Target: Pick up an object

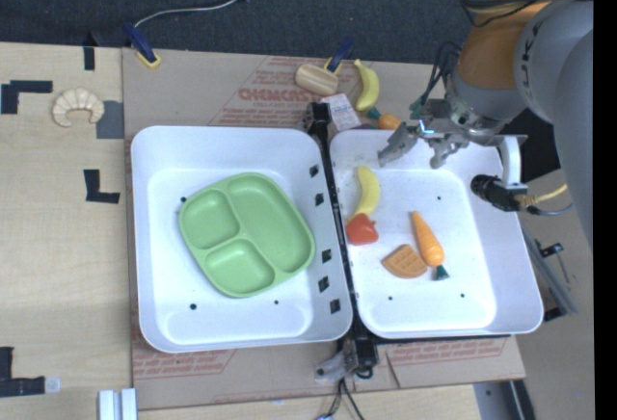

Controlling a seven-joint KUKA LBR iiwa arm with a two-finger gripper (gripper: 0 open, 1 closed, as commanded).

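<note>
Clearly, the hand (pixel 417 147) is seen spread open with nothing between its fingers, poised over the far edge of the right bin (pixel 501 298). It is carried by the grey arm (pixel 540 52), which is reached in from the right with its orange band above the wrist. Below and left of the hand, inside that bin, a banana (pixel 366 191) and a tomato (pixel 362 230) are found; a carrot (pixel 426 239) and an orange slice (pixel 405 262) are laid further below it.

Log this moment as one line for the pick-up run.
claw: open, above right bin far edge, holding nothing | right bin: banana, carrot, tomato | left bin: green tray
</note>
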